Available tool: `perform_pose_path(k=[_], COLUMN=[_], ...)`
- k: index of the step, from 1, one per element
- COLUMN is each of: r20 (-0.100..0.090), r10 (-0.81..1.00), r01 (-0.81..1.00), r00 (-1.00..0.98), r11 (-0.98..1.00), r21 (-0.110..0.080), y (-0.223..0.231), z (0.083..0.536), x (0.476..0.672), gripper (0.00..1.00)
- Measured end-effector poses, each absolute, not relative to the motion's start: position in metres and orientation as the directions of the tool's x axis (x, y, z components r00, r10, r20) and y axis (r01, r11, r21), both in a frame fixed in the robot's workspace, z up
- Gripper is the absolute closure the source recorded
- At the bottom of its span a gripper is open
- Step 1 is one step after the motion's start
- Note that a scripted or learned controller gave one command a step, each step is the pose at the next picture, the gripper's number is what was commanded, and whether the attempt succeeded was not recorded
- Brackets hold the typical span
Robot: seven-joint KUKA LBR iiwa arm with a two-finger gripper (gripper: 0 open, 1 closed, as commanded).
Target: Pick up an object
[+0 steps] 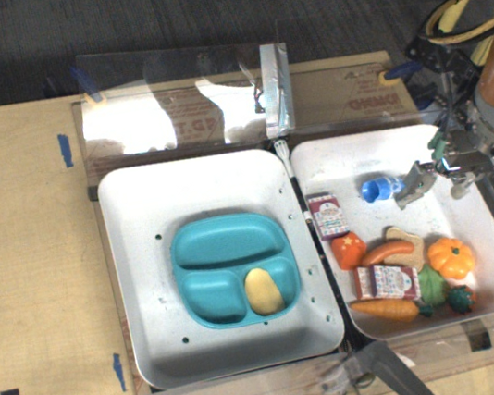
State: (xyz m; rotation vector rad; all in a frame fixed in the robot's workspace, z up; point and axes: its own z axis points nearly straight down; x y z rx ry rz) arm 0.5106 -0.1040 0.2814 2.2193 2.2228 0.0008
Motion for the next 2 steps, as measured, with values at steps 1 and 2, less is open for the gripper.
perform_pose_path(k=[1,2], r20=[0.002,-0.001], r10=[0.999,0.998], r01=[0.999,0.998], r00=[-0.034,-0.057], r11=[0.034,0.057], r21=[-0.007,0.005], y=[-0.116,-0.117], z=[0.161,0.096], x=[0.537,0.553], gripper=[0.0,0.0])
